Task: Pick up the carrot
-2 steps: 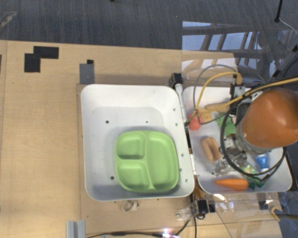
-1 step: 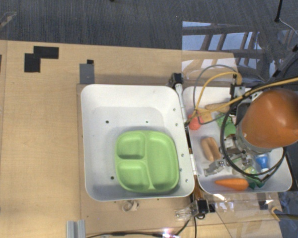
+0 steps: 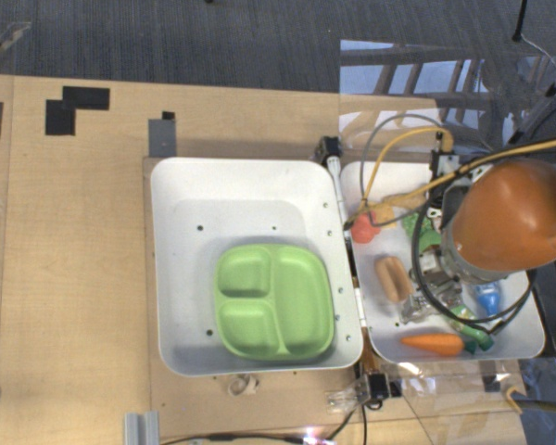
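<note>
The carrot point(image 3: 433, 344), orange with a green top at its right end, lies along the front wall of the right bin point(image 3: 385, 341). My gripper point(image 3: 424, 297) hangs just behind it under the orange-banded wrist point(image 3: 511, 213), above the bin floor between the carrot and a tan bread roll point(image 3: 392, 278). The wrist and cables hide how the gripper stands.
A green divided plate point(image 3: 274, 299) sits in the left bin point(image 3: 185, 211). In the right bin there are also a red ball point(image 3: 363, 231), a green item point(image 3: 417, 225) and a blue item point(image 3: 487, 298), partly under the arm. Yellow and black cables loop over the bin.
</note>
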Robot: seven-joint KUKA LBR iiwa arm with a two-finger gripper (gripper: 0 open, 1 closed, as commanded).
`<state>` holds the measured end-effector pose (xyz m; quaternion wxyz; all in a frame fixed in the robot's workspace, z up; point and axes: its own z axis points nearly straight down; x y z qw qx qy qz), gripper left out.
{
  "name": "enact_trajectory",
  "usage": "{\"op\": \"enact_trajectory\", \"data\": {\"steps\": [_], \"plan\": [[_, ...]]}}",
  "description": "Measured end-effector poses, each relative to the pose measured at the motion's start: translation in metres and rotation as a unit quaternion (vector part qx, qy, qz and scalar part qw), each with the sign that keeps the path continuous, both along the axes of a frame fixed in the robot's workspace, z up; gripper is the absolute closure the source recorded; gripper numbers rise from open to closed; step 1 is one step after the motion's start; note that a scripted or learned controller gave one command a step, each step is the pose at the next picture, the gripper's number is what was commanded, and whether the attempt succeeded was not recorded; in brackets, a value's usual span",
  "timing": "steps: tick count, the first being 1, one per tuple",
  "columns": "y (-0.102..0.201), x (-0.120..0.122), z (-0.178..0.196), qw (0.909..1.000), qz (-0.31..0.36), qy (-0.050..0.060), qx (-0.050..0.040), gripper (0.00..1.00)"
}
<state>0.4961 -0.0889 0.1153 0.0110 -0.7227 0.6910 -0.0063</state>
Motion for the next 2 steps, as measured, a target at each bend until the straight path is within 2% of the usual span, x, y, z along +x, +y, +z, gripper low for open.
{"op": "enact_trajectory", "data": {"steps": [1, 2], "plan": [[0.126, -0.006, 0.073, 0.9972, -0.075, 0.006, 0.0019, 1.0], [0.151, -0.008, 0.07, 0.9819, -0.189, 0.01, 0.0017, 1.0]]}}
